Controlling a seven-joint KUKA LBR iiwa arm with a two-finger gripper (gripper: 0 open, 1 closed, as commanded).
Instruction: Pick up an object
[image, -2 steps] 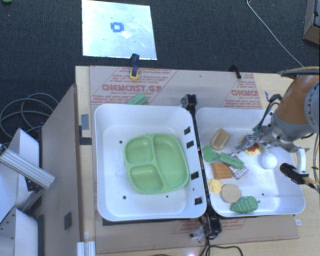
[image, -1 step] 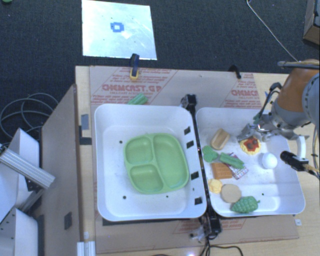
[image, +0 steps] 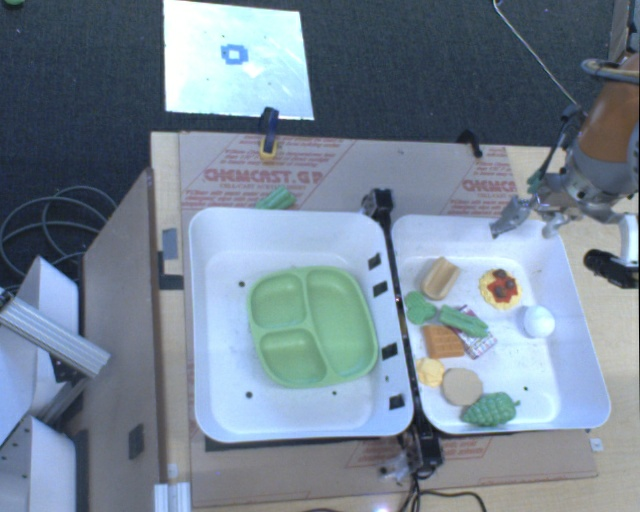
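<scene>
The right bin (image: 570, 330) holds several toy foods: a tan bread piece (image: 439, 277), a small pizza (image: 500, 287), a white egg (image: 538, 321), green leafy pieces (image: 452, 316), an orange cracker (image: 442, 341), a round biscuit (image: 461, 386) and a green bumpy piece (image: 490, 408). My gripper (image: 528, 219) hangs above the bin's far right corner, away from all of these. Its two fingers stand apart with nothing between them.
The left bin (image: 225, 250) holds a green divided tray (image: 312, 326). A black clip bar (image: 392, 300) joins the bins. A yellow clamp (image: 268, 135) and a white sheet (image: 237, 60) lie behind. Cables (image: 40, 235) and metal framing (image: 50, 335) are at left.
</scene>
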